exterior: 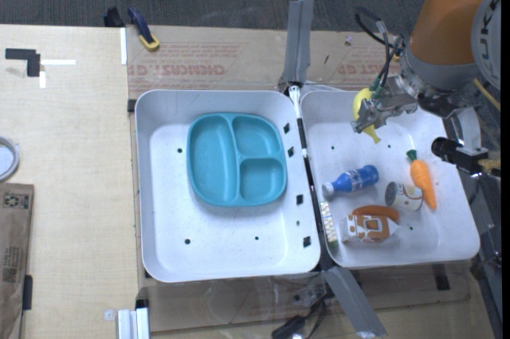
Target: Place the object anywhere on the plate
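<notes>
Gripping yellow obj (pixel 366 111), gripper (pixel 370 120) closed on it, over right bin (pixel 446 246), plate (pixel 237 159) in left bin (pixel 159 194)

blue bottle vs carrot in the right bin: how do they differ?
Colour: the blue bottle is blue with a white end; the carrot is orange with a green top.
Pose: the bottle lies nearly crosswise in the view; the carrot runs more up-down, green end uppermost.
Place: the bottle sits mid-bin, the carrot nearer the right wall.
Shared: both lie flat in the right bin, neither on the plate.
</notes>
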`<move>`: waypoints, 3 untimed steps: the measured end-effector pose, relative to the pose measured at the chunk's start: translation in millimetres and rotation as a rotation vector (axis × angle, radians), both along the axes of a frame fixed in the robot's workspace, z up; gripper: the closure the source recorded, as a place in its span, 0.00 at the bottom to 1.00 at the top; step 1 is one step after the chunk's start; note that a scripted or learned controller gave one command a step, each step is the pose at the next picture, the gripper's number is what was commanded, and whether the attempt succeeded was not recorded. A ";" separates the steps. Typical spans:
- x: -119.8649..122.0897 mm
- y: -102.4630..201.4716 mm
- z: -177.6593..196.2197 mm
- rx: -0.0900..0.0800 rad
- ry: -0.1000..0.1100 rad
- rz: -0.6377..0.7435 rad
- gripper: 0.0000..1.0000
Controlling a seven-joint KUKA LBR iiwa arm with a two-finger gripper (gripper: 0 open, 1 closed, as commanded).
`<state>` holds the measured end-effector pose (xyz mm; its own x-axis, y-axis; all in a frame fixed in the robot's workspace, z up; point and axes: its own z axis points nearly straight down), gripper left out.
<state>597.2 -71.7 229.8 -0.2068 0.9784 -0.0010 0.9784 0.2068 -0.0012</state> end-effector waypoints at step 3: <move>22.1 90.3 -16.1 -0.001 0.000 0.179 1.00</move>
<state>619.3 18.6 213.7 -0.3776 0.9260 -0.0020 0.9260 0.3776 -0.0012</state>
